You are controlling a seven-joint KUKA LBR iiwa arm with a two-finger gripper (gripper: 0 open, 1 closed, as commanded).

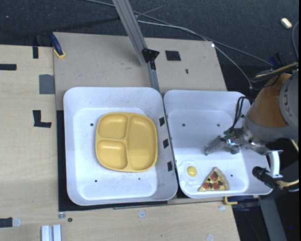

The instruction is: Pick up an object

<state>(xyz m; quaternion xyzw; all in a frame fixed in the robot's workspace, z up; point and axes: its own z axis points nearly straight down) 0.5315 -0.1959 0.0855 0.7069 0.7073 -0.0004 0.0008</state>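
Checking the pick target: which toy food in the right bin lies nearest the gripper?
The pizza slice, just below the gripper. The fried egg lies farther left, by the bin's left wall.

Both white bins, the left bin (72,134) and the right bin (200,104), look like smooth, faintly glossy plastic. The yellow divided plate (126,141) has a soft satin plastic sheen. The counter (20,134) looks like pale matt wood with a fine grain. The slanted pole (128,19) looks like dull grey metal.
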